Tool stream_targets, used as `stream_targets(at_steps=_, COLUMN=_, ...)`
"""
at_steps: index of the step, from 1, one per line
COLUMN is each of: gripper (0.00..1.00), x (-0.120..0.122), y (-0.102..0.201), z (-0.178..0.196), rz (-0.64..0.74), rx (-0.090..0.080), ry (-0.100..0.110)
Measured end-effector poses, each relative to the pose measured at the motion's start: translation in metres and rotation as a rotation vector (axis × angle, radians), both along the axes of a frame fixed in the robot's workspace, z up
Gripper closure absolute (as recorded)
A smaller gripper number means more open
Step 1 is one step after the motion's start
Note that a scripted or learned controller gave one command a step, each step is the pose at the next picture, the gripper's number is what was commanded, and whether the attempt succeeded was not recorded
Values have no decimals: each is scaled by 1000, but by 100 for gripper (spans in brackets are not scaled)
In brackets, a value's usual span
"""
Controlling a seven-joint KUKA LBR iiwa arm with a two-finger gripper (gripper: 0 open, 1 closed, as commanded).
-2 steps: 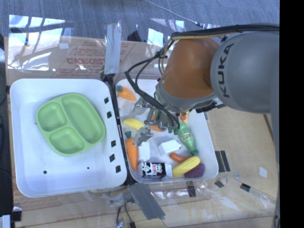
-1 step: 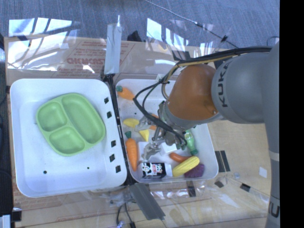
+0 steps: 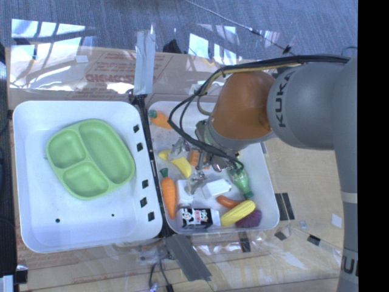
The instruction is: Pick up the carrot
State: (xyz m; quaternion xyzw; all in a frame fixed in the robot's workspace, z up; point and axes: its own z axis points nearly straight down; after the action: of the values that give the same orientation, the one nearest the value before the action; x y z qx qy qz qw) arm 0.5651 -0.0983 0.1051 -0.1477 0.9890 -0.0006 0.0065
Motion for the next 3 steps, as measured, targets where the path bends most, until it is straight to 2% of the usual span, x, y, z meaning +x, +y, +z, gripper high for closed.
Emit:
stream_targets(at_steps=1, gripper=100, x=2, y=0, z=13, rz=2, rx=-3, ry=-6)
stream_targets(at_steps=2, gripper=100, x=-42, y=87, z=91, rz=40, rx=1, ry=2)
stream_targets(at_steps=3, gripper=0, x=-44, y=84, z=87, rz=34, rx=-1, ry=11)
